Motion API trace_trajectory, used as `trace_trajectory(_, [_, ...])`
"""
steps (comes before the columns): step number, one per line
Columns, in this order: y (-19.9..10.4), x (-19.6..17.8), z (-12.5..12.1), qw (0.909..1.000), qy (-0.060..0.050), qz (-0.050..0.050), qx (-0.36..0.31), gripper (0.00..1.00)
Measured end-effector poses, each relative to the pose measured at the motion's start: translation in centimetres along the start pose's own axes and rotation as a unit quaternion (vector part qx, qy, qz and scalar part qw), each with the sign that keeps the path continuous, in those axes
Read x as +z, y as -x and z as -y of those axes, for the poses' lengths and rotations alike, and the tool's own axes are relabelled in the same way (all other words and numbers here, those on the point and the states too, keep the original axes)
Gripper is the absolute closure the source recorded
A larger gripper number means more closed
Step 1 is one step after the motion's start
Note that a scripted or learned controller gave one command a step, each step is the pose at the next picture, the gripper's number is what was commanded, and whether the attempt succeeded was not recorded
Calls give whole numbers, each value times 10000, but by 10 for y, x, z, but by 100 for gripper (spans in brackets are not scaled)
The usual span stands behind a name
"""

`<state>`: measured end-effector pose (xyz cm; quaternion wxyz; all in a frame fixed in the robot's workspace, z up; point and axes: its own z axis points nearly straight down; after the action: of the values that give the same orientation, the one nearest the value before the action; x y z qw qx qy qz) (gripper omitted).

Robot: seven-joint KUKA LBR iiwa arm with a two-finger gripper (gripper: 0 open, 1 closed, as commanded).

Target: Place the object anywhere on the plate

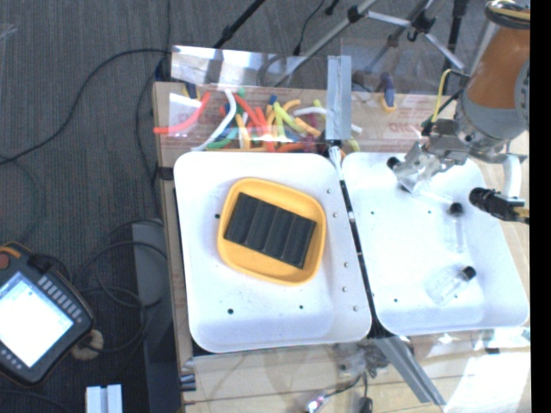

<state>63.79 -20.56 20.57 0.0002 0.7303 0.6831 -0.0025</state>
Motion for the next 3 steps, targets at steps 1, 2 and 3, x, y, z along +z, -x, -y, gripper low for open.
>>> trace_trajectory(1, [-15, 48, 82, 9985, 4, -25, -539, 100])
trace_trajectory(2, [-73, 21, 76, 9903, 16, -13, -1386, 100])
trace_trajectory(3, [-158, 23, 92, 9830, 5, -22, -1837, 100])
